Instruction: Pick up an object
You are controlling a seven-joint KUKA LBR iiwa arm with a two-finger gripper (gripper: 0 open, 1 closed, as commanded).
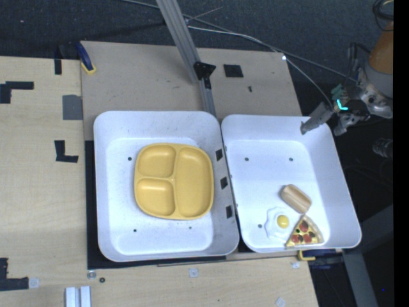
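The right bin holds three toy foods near its front right corner: a tan bread roll, a fried egg and a pizza slice. A yellow divided plate lies in the left bin. My gripper hangs over the right bin's far right corner, well behind the foods, its two dark fingers spread apart with nothing between them.
A slanted metal pole rises behind the seam between the bins. Cables run across the dark floor at the back. The bench edge drops off right of the right bin, where the arm's wrist stands.
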